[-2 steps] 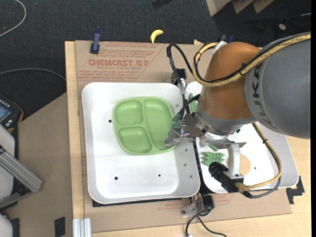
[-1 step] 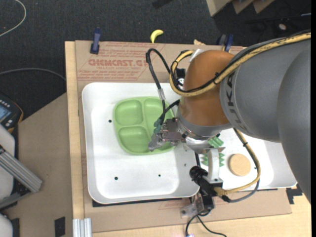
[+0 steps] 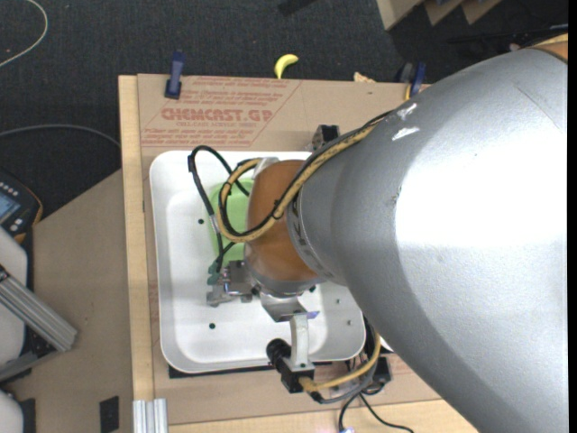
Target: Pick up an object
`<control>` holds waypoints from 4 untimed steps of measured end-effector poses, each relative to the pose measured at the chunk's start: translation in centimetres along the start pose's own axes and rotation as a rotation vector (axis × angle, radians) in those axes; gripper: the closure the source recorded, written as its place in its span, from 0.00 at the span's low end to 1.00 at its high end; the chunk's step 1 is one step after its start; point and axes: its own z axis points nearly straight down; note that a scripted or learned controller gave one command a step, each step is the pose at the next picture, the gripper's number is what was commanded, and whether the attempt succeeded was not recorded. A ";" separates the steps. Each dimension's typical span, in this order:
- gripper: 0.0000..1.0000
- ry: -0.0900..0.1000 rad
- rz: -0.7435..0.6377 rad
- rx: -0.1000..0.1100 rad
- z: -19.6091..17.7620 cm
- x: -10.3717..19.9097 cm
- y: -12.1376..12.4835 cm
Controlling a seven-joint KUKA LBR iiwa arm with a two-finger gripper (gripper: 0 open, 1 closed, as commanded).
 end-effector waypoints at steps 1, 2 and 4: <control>0.00 0.001 0.000 0.005 -4.5 3.9 8.6; 0.00 0.001 0.008 0.002 -14.9 -0.7 -0.2; 1.00 0.001 0.009 -0.003 -1.7 -0.8 0.1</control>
